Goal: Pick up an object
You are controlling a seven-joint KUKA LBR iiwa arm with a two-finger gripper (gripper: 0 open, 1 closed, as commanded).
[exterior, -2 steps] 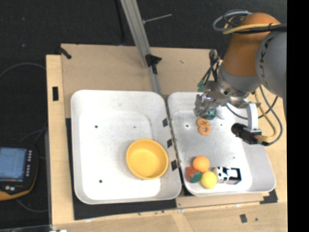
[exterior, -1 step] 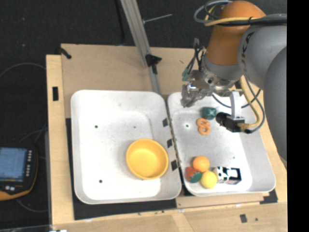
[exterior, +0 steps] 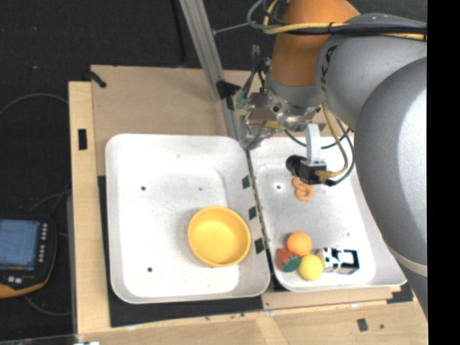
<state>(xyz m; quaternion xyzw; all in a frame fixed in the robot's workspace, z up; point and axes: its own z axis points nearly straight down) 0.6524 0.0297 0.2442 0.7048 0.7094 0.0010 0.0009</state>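
Observation:
My gripper hangs over the far end of the divider between the two bins, under the orange wrist band. A yellow bowl sits upright in the left bin, near its front right. In the right bin a small orange ring lies near the middle. At its front lie an orange ball, a yellow ball, a small red and green piece and a black and white block. All of these lie well away from the gripper.
A slanted metal rail rises behind the bins, close to the gripper. A handheld controller lies off the bench at the left. The grey arm overhangs the right bin's right side.

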